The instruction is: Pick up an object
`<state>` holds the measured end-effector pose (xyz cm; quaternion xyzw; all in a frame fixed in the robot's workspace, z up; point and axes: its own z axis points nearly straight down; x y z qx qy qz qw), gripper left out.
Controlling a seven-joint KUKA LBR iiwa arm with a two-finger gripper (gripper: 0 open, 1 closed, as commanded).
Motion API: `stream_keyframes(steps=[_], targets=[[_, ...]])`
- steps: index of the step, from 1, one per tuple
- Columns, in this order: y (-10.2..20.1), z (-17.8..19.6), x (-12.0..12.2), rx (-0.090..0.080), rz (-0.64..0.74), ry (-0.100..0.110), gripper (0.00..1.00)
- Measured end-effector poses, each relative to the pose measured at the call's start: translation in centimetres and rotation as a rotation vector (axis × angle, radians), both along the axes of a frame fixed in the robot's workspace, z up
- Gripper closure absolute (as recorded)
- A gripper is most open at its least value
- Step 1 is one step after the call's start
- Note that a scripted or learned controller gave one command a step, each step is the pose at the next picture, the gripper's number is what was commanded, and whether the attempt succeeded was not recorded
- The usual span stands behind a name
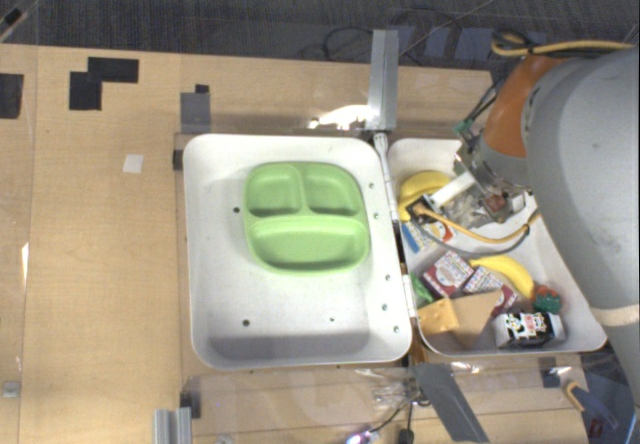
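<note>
Grey arm (pixel 590 202) overhangs right bin (pixel 575 332); hand (pixel 480 194) low among clutter, fingers' state cannot tell. Banana (pixel 508 272) just below hand, second banana (pixel 422 185) beside it. Step: descent to grasp; next, closing, lifting.

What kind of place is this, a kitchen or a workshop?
Likely a robotics lab: a wooden bench with two white bins, a robot arm reaching in, and cables on the floor.

The arm (pixel 590 182) covers the right bin's (pixel 440 342) far right side and runs off the frame's right edge; the claw (pixel 487 200) is too blurred to read. Packets beside the bin's banana (pixel 505 272) are too small to identify.
</note>
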<state>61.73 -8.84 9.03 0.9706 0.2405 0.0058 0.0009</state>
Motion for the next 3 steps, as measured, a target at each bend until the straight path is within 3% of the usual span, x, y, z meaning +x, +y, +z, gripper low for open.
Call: stream_keyframes(steps=[1, 2, 3], targets=[[-4.7, -0.2, 3.2, 0.000, -0.277, 0.004, 1.00], [0.4, 0.0, 0.7, 0.004, -0.218, 0.002, 1.00], [0.7, -0.2, 4.4, 0.004, -0.280, 0.002, 1.00]])
